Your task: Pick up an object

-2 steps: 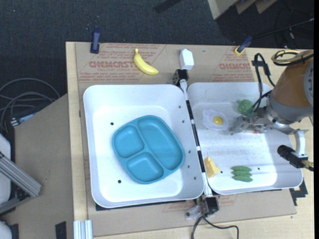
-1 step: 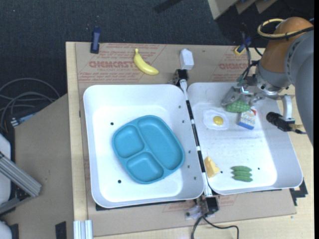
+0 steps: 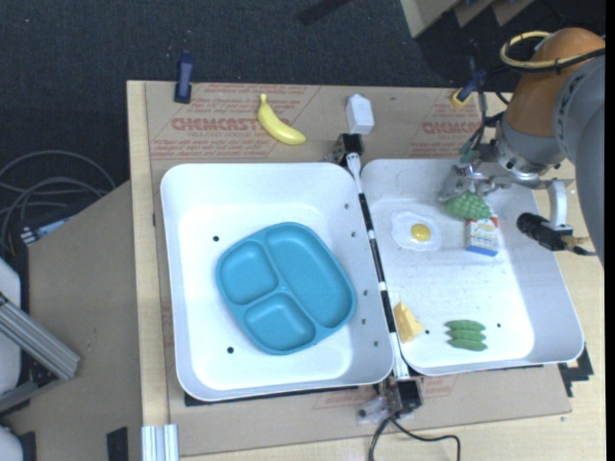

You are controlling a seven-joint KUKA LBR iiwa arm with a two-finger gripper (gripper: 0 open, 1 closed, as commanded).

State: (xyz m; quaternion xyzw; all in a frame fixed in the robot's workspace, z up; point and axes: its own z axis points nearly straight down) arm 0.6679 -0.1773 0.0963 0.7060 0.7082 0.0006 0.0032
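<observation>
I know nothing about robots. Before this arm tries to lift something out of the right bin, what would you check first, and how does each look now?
1. Gripper over a target: ok, it sits above the green leafy toy in the right bin.
2. Object between its fingers: cannot tell, the wrist hides them.
3. Neighbours crowding the target: not ok, the small carton lies right beside it.
4. Fried egg toy out of the way: ok, apart to the left.
5. Green pea pod and yellow wedge out of the way: ok, at the near edge.
</observation>
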